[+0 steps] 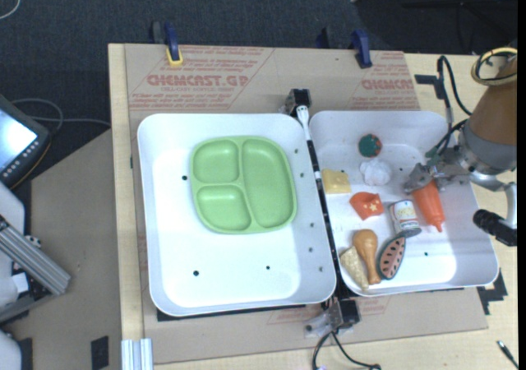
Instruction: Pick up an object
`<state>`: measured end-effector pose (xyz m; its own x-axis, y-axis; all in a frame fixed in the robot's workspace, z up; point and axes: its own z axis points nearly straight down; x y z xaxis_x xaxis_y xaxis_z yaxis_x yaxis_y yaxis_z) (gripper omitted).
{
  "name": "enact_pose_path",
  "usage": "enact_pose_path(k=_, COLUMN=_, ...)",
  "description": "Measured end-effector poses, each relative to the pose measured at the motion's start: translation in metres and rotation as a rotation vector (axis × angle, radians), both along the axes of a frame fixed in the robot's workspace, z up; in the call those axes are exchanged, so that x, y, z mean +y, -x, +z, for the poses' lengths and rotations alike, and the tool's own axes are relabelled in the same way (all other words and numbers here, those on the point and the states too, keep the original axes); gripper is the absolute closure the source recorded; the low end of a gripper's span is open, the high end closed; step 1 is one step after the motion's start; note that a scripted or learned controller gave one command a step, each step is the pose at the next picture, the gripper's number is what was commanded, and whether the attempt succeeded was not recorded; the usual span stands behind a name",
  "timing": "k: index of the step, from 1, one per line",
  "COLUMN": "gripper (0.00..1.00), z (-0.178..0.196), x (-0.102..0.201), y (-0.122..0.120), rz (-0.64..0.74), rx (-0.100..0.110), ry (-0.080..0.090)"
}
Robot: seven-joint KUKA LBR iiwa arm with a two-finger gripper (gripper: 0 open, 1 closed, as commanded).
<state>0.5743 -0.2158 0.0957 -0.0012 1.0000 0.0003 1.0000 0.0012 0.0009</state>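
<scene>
The left bin (164,261) holds one green divided plate (244,183). Right of that plate, the right bin (468,265) holds about eight small items, including an orange carrot (430,205). Whether the gripper (427,171) above the carrot is apart or together cannot be told.

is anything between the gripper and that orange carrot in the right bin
Nothing visible. The gripper sits right at the top end of the carrot in the right bin, with no item between them. The small can lies just left of the carrot, close enough to be bumped.
</scene>
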Motion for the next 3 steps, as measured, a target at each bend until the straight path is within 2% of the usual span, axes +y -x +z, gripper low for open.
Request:
enact_pose_path(k=1, gripper=1.00, z=0.049, x=0.001, y=0.008, rz=-0.002, rx=-0.005, ry=0.003)
enact_pose_path(k=2, gripper=1.00, z=0.103, x=0.011, y=0.003, rz=0.001, rx=-0.006, ry=0.003)
enact_pose_path(k=3, gripper=1.00, z=0.131, x=0.010, y=0.002, rz=-0.001, rx=-0.005, ry=0.003)
